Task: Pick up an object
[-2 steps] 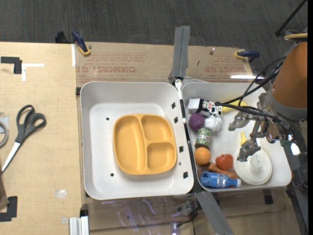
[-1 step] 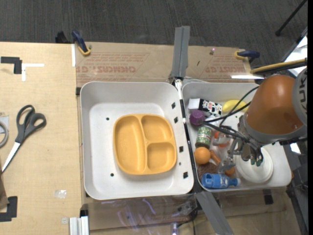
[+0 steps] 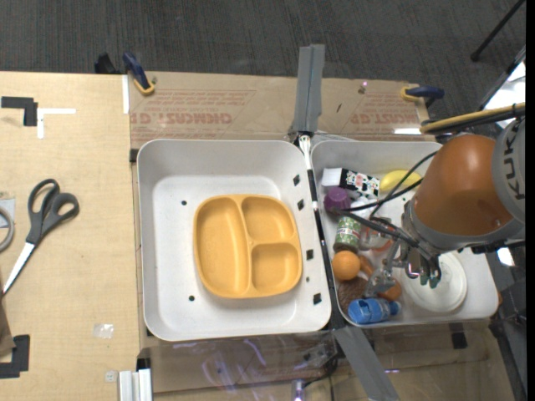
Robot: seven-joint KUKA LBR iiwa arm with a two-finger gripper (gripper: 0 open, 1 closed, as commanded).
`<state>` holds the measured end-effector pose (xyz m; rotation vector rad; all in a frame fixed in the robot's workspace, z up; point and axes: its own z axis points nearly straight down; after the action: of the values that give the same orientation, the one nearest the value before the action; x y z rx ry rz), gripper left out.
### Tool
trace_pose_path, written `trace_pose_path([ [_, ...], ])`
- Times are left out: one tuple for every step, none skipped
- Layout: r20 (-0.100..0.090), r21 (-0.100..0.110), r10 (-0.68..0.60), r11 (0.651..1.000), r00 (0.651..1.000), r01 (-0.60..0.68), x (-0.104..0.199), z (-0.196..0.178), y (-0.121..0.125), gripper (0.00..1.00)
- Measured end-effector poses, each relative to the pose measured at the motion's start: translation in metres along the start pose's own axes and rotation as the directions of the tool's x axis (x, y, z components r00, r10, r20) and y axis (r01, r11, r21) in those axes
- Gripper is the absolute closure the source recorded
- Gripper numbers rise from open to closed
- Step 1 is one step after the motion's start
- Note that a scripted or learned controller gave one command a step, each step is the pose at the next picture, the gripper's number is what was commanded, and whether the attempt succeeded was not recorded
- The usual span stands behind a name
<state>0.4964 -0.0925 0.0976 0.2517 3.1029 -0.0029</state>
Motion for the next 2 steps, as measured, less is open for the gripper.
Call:
trace_pose_path([
  [-0.007,0.001,-0.003,1.0,1.0,0.003,0.001,-0.008,0.0,1.0],
  [-0.021,0.006,0.296,0.955,0.955,-0.296,-0.027,0.003,-0.009,1.0],
])
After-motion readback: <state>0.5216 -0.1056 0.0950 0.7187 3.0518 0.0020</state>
